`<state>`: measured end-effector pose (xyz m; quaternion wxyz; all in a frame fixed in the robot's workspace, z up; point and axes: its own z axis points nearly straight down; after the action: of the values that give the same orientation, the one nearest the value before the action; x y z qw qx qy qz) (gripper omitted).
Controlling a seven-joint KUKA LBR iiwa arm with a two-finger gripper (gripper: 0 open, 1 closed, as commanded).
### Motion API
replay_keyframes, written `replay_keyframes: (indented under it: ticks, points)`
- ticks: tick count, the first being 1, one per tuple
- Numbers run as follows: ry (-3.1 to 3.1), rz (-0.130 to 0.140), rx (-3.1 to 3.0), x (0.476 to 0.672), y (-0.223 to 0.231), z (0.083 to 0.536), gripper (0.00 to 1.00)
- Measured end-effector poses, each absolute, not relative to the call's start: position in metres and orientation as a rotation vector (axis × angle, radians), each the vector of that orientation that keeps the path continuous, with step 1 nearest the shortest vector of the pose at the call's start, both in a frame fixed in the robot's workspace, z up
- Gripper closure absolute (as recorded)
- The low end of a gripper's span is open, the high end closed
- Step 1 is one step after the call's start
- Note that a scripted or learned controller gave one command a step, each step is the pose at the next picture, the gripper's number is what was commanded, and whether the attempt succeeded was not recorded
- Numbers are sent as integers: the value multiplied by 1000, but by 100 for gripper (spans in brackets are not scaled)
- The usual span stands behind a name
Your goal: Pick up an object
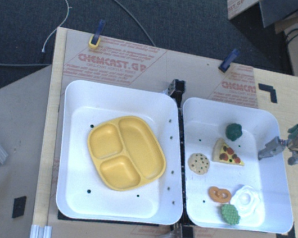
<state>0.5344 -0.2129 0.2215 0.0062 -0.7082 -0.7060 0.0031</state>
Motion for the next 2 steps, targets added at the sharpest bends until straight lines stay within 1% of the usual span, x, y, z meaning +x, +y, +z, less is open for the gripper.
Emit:
replay_keyframes:
  ticks: [1, 2]
  points:
    - [-2221, 0, -2220, 537, -212, 228, 0]
    - [-2216, 4, -2216, 536, -212, 165, 0]
